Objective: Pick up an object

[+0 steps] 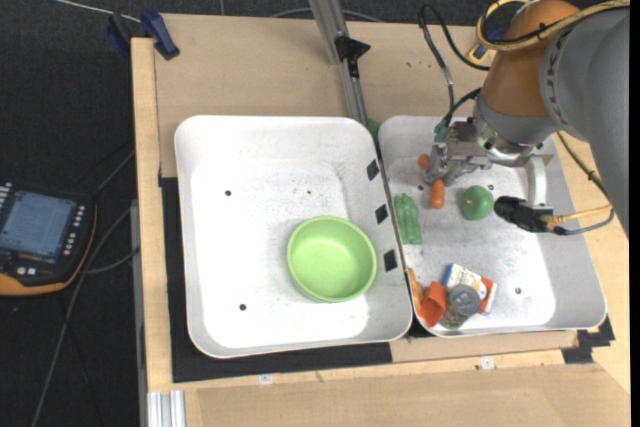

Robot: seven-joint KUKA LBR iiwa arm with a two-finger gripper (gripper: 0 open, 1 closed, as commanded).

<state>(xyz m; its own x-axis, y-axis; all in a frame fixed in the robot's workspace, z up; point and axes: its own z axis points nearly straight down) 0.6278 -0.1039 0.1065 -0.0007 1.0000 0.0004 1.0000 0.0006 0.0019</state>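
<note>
In the right bin, my gripper hangs low over the back left part. A small orange piece lies right at its tip, and a second orange bit shows beside its left side; whether either is gripped is hidden by the wrist. A green ball-like object rests just right of the tip. A green flat block lies along the bin's left wall. At the front, an orange scoop, a grey round disc and a colourful packet are piled together.
The left bin holds a light green bowl near its front right. A metal pole slants down to the wall between the bins. A black part with a cable sticks out right of the green ball.
</note>
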